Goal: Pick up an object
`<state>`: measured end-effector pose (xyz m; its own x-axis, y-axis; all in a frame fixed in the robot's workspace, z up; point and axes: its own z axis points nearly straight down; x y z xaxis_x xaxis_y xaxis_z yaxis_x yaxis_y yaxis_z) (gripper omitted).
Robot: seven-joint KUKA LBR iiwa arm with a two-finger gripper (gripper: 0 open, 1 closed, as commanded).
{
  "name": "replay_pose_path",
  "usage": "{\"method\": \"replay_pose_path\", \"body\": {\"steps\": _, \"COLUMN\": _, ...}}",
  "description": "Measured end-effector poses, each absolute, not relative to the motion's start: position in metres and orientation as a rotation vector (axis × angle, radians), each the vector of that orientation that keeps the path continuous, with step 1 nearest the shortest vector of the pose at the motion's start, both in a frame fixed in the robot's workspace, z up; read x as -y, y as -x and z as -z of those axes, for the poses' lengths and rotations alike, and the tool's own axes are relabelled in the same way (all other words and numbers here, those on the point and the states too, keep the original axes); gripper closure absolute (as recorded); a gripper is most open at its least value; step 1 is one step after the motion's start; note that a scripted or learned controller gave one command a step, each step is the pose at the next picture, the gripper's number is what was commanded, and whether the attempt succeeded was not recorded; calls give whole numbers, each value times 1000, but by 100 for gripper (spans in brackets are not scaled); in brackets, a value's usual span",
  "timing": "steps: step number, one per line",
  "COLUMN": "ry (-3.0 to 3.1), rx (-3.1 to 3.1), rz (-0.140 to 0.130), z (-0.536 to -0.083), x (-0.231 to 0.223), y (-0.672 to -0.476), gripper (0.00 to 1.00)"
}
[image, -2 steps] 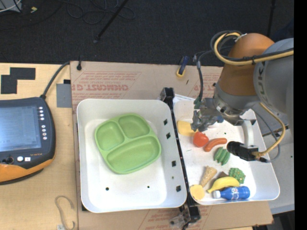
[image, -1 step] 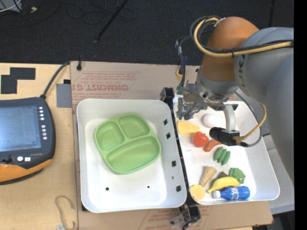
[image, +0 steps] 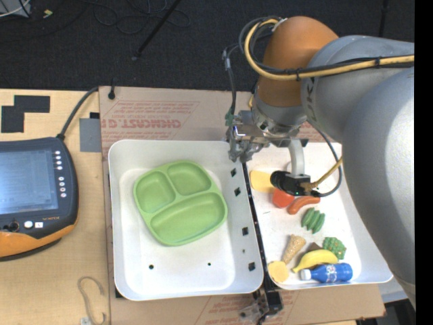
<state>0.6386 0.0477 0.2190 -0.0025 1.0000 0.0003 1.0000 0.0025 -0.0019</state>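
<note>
tray (image: 179, 205) was lime green, bins (image: 128, 263) plain white, banana (image: 316, 258) yellow, bottle (image: 331, 273) blue, arm (image: 379, 114) grey with orange.

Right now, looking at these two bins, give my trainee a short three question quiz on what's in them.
1. True or false: the green divided plastic plate lies in the right white bin.
2. Which lies nearest the right bin's front edge? A. blue plastic bottle B. yellow toy banana C. green toy bean pod
3. Fill in: the two-finger gripper hangs over the ___ between the bins.

Key: 1 false; 2 A; 3 divider.
</note>
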Motion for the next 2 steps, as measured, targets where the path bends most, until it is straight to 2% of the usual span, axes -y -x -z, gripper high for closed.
{"method": "replay_pose_path", "body": {"steps": 1, "ry": 2219, "rx": 2221, "rz": -6, "z": -217, "x": -46, "y": -634, "gripper": 100}}
{"method": "replay_pose_path", "body": {"steps": 2, "ry": 2220, "rx": 2221, "rz": -3, "z": -236, "x": -39, "y": -635, "gripper": 100}}
